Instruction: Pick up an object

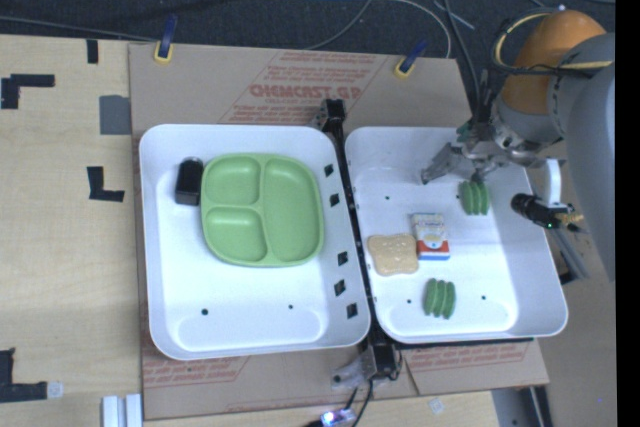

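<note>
The two-finger metal gripper (452, 165) hangs spread wide over the right shallow white plastic bin (520, 315), gripping nothing; the ridged green pickle-like piece (474, 197) lies just beside its fingertips. Judged an approach step: next, centre over that piece, descend, close

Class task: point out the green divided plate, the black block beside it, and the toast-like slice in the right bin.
Green divided plate (262, 210), camera view, centre ridge.
Black block (188, 181), camera view, top face.
Toast-like slice (392, 254), camera view, middle.
</note>
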`<state>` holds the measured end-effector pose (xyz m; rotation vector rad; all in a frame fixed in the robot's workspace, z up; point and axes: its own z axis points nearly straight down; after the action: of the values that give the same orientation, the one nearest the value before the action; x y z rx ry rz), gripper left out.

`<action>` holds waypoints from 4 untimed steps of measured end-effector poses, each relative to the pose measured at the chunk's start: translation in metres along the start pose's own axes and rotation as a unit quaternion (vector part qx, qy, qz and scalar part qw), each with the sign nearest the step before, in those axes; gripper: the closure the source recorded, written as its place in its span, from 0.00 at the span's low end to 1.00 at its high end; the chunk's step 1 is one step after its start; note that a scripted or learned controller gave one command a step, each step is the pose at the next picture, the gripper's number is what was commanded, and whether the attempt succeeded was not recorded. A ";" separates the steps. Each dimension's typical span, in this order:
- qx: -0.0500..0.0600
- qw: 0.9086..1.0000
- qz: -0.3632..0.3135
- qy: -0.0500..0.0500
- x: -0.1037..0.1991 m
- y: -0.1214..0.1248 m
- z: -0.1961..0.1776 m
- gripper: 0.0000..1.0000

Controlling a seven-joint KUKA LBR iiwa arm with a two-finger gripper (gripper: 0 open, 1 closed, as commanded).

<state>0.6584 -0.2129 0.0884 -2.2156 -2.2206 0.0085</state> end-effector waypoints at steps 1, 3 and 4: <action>-0.003 1.000 -0.001 -0.001 0.000 0.002 -0.015 1.00; -0.007 1.000 0.000 -0.001 0.009 0.001 -0.129 1.00; -0.005 1.000 0.000 0.000 0.009 0.002 -0.158 1.00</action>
<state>0.6615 -0.2034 0.2461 -2.2219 -2.2249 -0.0026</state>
